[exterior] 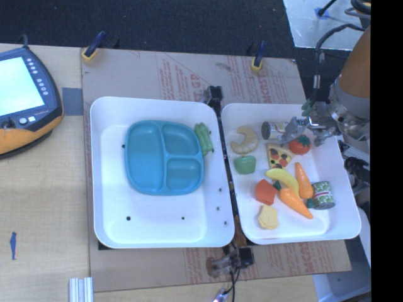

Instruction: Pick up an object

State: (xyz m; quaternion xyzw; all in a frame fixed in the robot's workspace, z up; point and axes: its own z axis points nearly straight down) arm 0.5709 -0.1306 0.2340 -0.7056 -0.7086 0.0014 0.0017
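Within the right bin (pixel 340 231), toy food is being kept in a loose heap: a tomato (pixel 300 145), pizza slice (pixel 278 156), banana (pixel 283 178), two carrots (pixel 303 180), a croissant (pixel 244 139) and a small can (pixel 322 195). Just above the tomato, the gripper (pixel 301 129) is being held low; whether it is clenched or released cannot be told. A blue divided plate (pixel 165 157) is being borne by the left bin (pixel 107 168), a green pod (pixel 204 138) touching its edge.

One fixed camera high above the bench (pixel 44 194), angled down over both white bins (pixel 101 168), moderately near.
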